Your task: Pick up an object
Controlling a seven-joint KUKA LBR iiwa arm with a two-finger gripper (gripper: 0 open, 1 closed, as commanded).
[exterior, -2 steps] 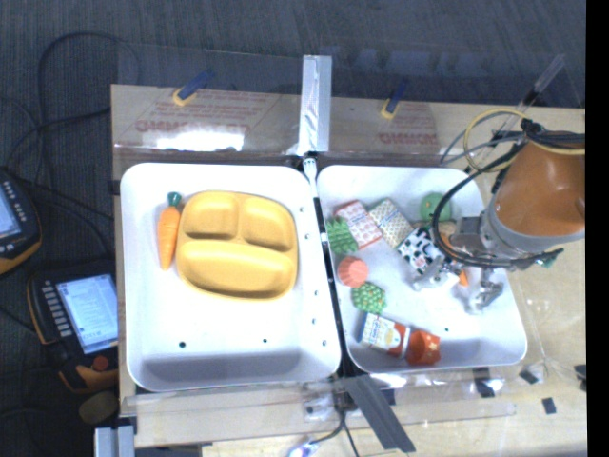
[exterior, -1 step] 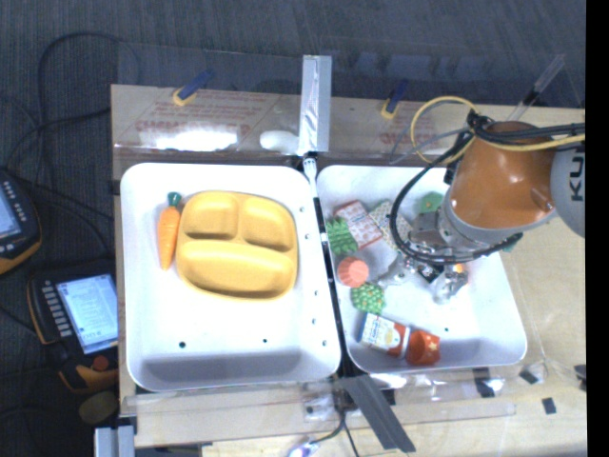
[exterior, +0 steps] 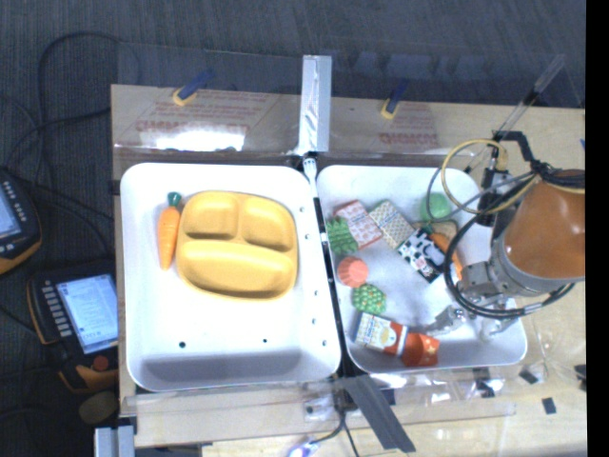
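Note:
The right bin [exterior: 495,350] holds several small objects. A red bottle with a white label [exterior: 395,339] lies near the front wall. A green spotted piece [exterior: 369,298] and a pink-red berry shape [exterior: 352,270] sit left of centre. Two patterned boxes [exterior: 358,223] [exterior: 392,219], a black-and-white box [exterior: 417,249] and a green round item [exterior: 438,206] lie toward the back. My gripper [exterior: 473,320] is low in the bin's front right part, just right of the red bottle, under the orange band [exterior: 547,236]. I see nothing held in it.
The left bin [exterior: 143,341] carries a yellow divided tray [exterior: 238,244] with an orange carrot [exterior: 168,236] beside its left edge. Cables loop over the right bin's back right corner [exterior: 476,174]. A metal divider [exterior: 316,89] stands behind the two bins.

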